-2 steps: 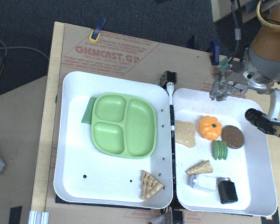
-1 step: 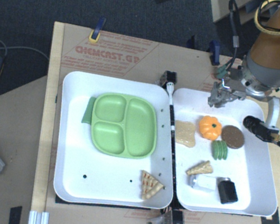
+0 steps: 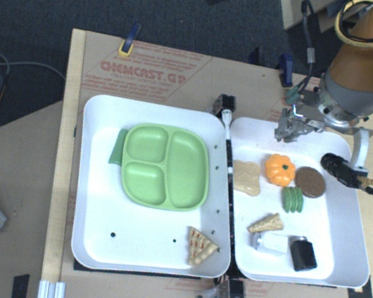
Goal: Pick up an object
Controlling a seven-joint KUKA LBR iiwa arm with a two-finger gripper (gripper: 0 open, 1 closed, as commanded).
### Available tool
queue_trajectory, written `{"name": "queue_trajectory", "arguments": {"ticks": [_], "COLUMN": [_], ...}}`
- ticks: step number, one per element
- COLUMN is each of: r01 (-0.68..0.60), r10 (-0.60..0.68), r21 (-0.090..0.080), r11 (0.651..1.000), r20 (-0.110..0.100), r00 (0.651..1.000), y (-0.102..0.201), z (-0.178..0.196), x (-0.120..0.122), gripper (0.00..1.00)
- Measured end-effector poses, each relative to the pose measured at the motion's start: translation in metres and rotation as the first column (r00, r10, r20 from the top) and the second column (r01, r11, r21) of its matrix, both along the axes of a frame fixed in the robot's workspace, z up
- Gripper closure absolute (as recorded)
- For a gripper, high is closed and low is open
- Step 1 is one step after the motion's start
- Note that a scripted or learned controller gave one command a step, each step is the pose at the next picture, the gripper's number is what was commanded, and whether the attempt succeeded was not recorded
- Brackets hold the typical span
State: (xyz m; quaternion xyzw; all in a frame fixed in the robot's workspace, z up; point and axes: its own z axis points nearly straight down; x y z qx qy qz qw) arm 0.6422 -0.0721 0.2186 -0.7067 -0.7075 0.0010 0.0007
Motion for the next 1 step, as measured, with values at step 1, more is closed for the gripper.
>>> {"name": "queue_trajectory", "arguments": {"ticks": [1], "r01": [0.002], "r10": [-0.002], "r21": [-0.001], "r11": [1.000], "r20": [0.001], "r00": [1.000], "y": [-0.0085], "z": [-0.0035], "x": [0.0018], "gripper": [1.00]}}
